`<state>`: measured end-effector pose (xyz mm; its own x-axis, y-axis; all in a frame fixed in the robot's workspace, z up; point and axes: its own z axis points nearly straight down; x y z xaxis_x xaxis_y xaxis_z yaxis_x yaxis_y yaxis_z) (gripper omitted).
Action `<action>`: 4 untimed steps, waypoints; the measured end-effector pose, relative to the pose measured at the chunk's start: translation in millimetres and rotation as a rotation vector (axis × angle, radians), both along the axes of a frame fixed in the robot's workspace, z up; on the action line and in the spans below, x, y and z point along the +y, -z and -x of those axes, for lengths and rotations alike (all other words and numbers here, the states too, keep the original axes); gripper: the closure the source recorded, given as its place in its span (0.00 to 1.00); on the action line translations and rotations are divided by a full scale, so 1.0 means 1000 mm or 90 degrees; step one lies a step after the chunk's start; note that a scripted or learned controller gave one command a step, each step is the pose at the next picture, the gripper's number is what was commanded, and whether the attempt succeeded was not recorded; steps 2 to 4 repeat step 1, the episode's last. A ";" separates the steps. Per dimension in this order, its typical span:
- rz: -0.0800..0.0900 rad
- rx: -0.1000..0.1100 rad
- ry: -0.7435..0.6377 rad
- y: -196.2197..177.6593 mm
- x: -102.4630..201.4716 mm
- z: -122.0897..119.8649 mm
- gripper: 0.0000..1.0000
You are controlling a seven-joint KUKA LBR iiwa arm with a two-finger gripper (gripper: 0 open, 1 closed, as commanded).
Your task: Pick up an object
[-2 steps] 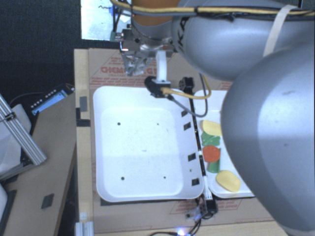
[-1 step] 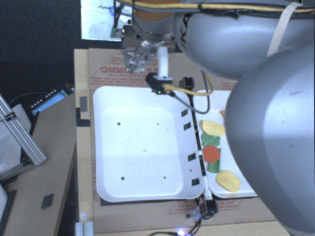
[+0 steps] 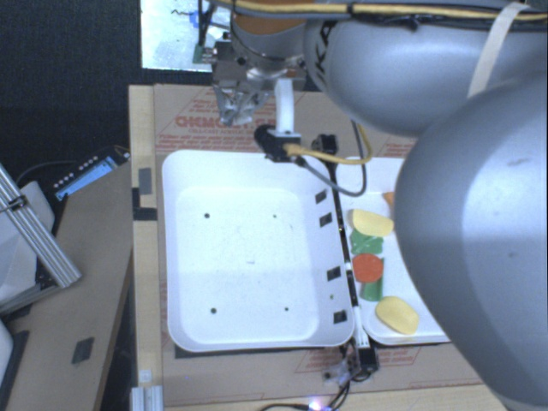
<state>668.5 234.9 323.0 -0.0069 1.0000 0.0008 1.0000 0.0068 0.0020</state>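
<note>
Nearest the camera, the grey arm [image 3: 479, 187] filled the right side and hid much of the right bin [image 3: 411, 336]. In the visible strip of that bin, close to the divider, lay a row of small objects: a yellow piece [image 3: 397, 314] at the near end, then a green piece [image 3: 371, 291], a red round piece [image 3: 368, 267], another green piece [image 3: 366, 243], and a second yellow piece [image 3: 372, 223] farthest; they touched or overlapped one another. An orange sliver [image 3: 389, 199] showed just beyond, at the arm's edge. The left bin [image 3: 184, 229] sat beside it on the brown board [image 3: 184, 118]. Farther off, the gripper [image 3: 235, 110] hung above the board beyond the left bin's far rim, well apart from the objects, with nothing between its fingers; how wide it stood could not be told.
</note>
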 end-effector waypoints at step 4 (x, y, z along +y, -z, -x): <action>0.000 0.000 0.000 -0.005 0.000 0.000 1.00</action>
